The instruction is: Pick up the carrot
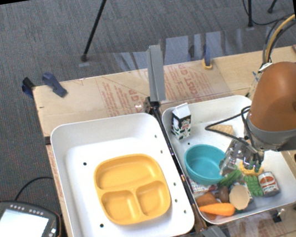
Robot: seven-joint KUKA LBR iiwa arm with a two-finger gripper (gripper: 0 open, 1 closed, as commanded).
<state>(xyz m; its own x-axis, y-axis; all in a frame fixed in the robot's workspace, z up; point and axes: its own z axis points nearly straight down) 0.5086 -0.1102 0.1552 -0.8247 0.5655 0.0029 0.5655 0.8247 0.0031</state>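
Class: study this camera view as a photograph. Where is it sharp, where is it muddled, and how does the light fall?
Camera view: soft, even light, faint shadows; the yellow tray and teal bowl look crisp; the gripper is small and indistinct against clutter; the carrot stays readable at the right bin's front edge; a clear panel behind the bins gives pale reflections.

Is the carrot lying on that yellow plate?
No. The carrot lies at the near edge of the right bin, while the yellow plate sits in the left bin.
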